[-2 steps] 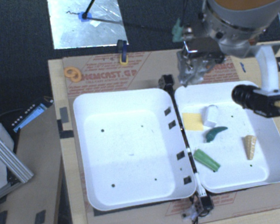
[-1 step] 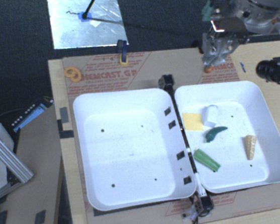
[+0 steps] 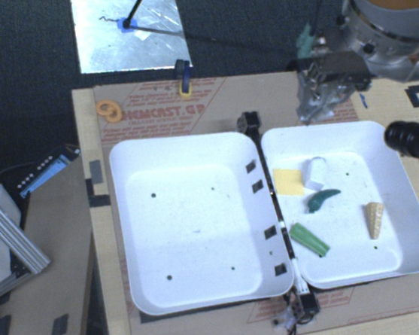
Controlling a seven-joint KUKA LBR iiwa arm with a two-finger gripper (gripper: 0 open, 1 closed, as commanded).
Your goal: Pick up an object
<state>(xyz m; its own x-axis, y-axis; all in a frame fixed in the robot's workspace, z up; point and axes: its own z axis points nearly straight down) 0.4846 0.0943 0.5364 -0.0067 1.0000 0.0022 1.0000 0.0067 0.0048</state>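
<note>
A light wooden bench [image 3: 52, 243] stands on dark carpet [image 3: 15, 65]. A brown cardboard sheet [image 3: 164, 108] with red print covers the bench top. A square reflective metal plate [image 3: 128, 29] lies on the carpet beyond the cardboard. A yellow-and-blue clamp [image 3: 183, 79] grips the cardboard's far edge, with an orange ring-shaped item [image 3: 109, 111] near its left corner. An aluminium extrusion frame [image 3: 1, 226] sits at the left edge. Lighting is even and diffuse.

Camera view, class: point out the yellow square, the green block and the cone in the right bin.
yellow square [image 3: 288, 182], camera view, middle of its flat top
green block [image 3: 309, 239], camera view, middle of its length
cone [image 3: 374, 219], camera view, middle of its body
</note>
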